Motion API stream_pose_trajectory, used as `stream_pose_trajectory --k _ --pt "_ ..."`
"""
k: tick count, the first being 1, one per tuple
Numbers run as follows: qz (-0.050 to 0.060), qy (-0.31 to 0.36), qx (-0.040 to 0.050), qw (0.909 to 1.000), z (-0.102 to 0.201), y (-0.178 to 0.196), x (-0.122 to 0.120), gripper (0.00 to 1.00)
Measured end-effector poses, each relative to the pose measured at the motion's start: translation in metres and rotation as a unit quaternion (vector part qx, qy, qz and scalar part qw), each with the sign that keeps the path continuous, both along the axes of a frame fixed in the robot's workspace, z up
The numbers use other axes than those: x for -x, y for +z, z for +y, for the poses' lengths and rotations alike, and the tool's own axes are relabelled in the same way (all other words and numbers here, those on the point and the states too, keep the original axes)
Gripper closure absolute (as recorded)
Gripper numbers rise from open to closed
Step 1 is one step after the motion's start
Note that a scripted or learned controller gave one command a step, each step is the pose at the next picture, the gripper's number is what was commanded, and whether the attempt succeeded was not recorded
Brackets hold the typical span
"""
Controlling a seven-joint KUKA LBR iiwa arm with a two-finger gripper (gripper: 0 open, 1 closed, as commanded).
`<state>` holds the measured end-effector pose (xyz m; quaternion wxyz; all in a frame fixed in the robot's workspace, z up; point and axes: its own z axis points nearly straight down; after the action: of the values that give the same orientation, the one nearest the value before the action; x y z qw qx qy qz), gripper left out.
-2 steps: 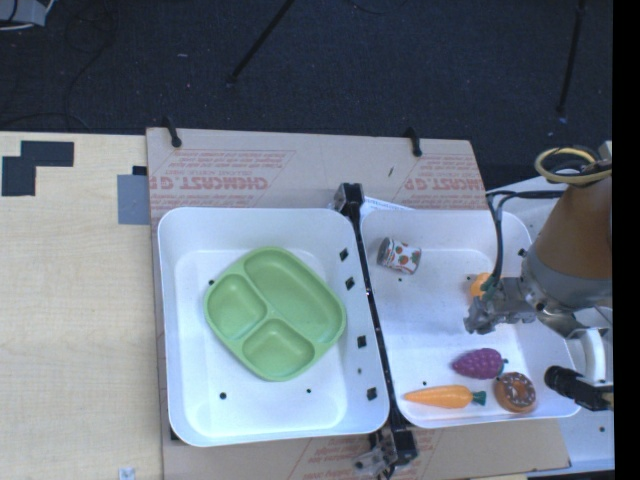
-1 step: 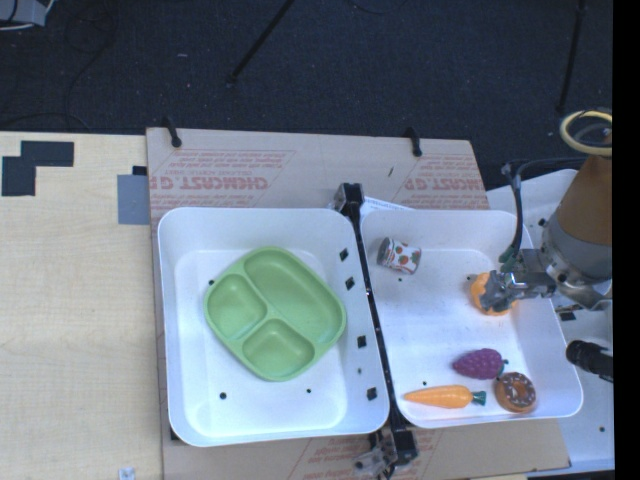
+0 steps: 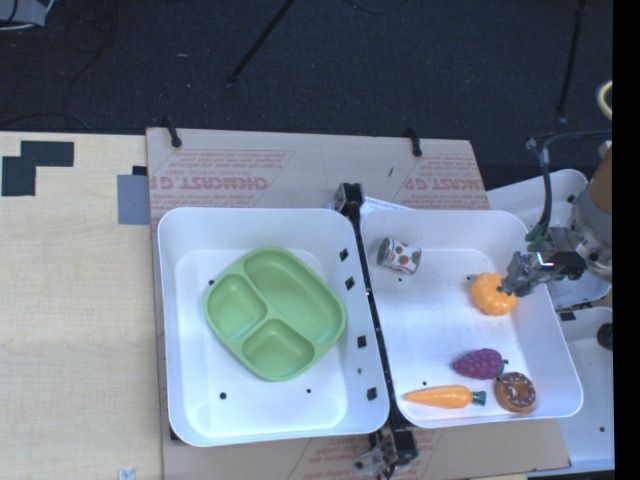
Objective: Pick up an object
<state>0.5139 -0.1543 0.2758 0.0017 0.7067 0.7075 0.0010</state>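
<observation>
End effector [image 3: 522, 276] sits at the orange fruit [image 3: 491, 295] by the right bin's [image 3: 440, 268] right wall; I cannot tell its state. Centre over the fruit before you lift.

- A green three-compartment plate [image 3: 275, 313] lies in the middle of the left bin [image 3: 165, 318].
- A small printed cup [image 3: 399, 256] lies on its side near the right bin's [image 3: 430, 308] far-left corner.
- Purple toy grapes [image 3: 479, 363] sit toward that bin's near-right corner.
- A toy carrot [image 3: 438, 397] lies along its near edge, with a chocolate doughnut [image 3: 516, 392] just to its right.
- Printed cardboard [image 3: 300, 173] lies under both bins.
- The wooden bench [image 3: 70, 348] carries a black patch [image 3: 35, 163] and a grey patch [image 3: 131, 198] by its far edge.
</observation>
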Motion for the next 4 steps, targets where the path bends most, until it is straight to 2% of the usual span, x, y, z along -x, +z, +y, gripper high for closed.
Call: stream_pose_trajectory --k 1,2,3,4 --pt "0.003 0.002 -0.0017 1.0 0.051 0.001 0.002 1.0" --pt "0.004 0.001 -0.0017 1.0 0.1 -0.019 -0.003 1.0" --pt "0.004 0.001 -0.0016 1.0 0.15 -0.024 0.004 1.0" --pt "0.004 0.001 -0.0008 1.0 0.194 -0.03 -0.007 1.0"
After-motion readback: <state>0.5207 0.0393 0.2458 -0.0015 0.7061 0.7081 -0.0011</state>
